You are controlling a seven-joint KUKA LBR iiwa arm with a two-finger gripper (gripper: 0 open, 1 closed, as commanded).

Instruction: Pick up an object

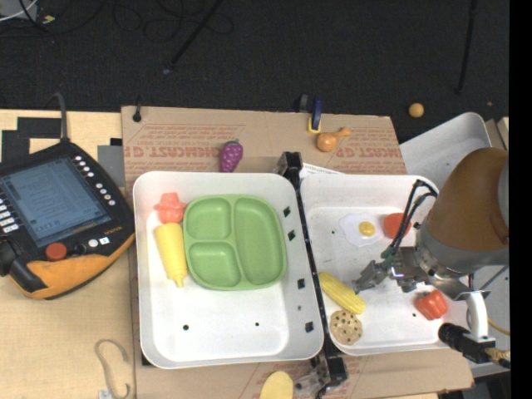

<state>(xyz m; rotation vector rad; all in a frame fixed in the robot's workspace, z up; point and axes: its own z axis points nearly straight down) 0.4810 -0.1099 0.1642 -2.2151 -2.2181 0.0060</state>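
I have the jaws (376,276) low in the right bin (374,202), reaching in from the right, and I cannot tell from this slanted view whether they are apart or together; nothing shows between them. The nearest candidate is the yellow toy corn (342,293), lying just left of and below the tip, with the cookie (345,327) beside it near the bin's front wall. The fried egg (360,229) lies flat, probably too thin to grip. I judge the corn the best target: I would line the jaws across its narrow width, centre over its middle and come straight down, staying off the divider between the bins. The red piece (431,305) sits under the wrist, awkward to reach.
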